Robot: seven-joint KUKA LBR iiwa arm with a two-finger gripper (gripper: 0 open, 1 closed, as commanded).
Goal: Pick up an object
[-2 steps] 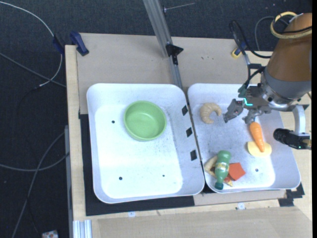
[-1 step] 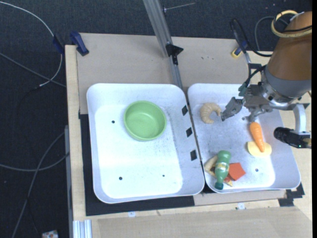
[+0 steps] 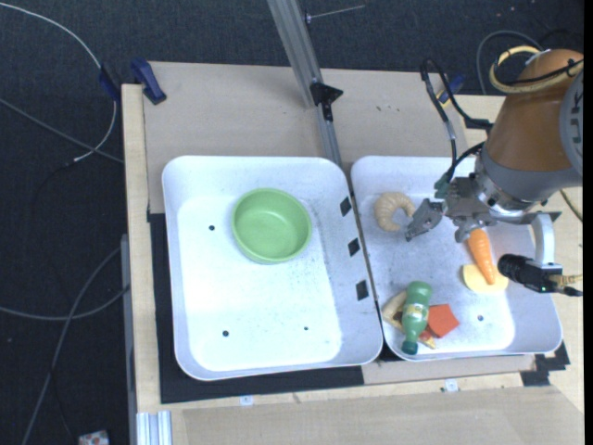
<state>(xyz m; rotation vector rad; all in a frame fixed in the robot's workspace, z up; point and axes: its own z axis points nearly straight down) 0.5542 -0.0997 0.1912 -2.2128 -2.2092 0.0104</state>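
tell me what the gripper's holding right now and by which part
Nothing is held: the gripper hangs open over the right bin, between the croissant and the carrot.

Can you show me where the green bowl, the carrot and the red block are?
green bowl (image 3: 271, 224), camera view, middle of its inside.
carrot (image 3: 480, 249), camera view, on its orange body.
red block (image 3: 444, 321), camera view, on its top face.
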